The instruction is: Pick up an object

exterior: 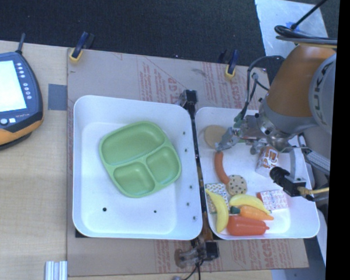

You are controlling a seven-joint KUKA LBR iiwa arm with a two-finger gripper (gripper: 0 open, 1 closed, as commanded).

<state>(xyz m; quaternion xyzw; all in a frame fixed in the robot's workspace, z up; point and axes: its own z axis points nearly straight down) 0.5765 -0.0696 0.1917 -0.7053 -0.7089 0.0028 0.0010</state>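
Observation:
My gripper [243,146] hangs low over the back of the right bin [308,226], fingers spread open and nothing between them. Its left finger [226,141] points down beside a round tan cookie [212,134]. A small brown and white packet [269,160] lies just right of the other finger. In front of the gripper lie an orange sausage [220,166], a speckled round cookie [237,184], two bananas [219,208], a carrot [254,212], a red pepper [246,227] and a red and white cracker [273,199].
The left bin [83,161] holds a green divided plate [140,158]. A pendant with a screen [10,98] rests on the bench at far left. Blue clamps [79,46] grip the cardboard's back edge. The arm covers the right bin's back right corner.

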